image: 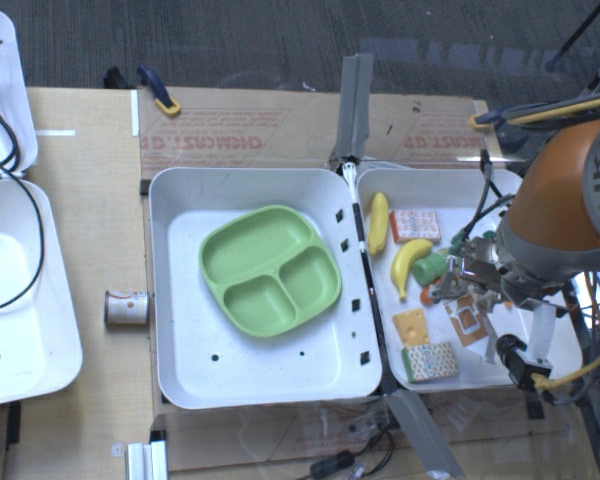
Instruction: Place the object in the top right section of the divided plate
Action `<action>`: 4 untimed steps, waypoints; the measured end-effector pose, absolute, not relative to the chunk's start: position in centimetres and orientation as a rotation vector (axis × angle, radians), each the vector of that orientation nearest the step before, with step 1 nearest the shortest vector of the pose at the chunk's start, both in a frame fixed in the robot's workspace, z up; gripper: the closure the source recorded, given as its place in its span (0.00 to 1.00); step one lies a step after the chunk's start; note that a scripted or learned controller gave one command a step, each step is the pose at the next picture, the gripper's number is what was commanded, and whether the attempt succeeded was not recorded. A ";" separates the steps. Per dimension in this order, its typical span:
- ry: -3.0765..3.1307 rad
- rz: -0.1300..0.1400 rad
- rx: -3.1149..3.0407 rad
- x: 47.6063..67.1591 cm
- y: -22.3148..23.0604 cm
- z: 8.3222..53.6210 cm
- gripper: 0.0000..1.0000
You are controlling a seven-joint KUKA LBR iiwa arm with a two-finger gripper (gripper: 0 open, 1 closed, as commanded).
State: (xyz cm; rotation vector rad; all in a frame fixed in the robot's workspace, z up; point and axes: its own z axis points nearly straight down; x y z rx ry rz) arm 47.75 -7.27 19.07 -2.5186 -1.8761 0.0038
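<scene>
A green divided plate (269,267) lies tilted in the left white bin (180,348); all three of its sections are bare. The right bin (420,180) holds two yellow bananas (378,222) (408,262), a green item (430,267), a pink-and-white packet (415,225), a yellow cheese-like slice (411,325), a green-bordered box (429,361) and an orange-patterned card (467,320). My gripper (450,280) hangs low over the middle of the right bin, beside the green item and a small red piece (427,295). The wrist's grey body and orange band (570,193) cover much of that bin's right side.
A small tin can (127,308) lies on the wooden bench left of the left bin. A grey metal post (354,108) stands between the bins at the back. White basins (20,298) with black cable occupy the far left. A blue-and-yellow clamp (158,90) rests on the bench's back edge.
</scene>
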 end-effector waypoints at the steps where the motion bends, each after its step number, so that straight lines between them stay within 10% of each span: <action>1: -2.099 0.005 -2.337 49.6 3.2 25.4 1.00; 2: -2.270 0.006 -2.173 57.3 5.3 38.9 1.00; 3: -2.523 0.008 -1.870 50.5 17.0 32.8 1.00; 4: -2.566 0.009 -1.810 48.0 21.1 27.9 1.00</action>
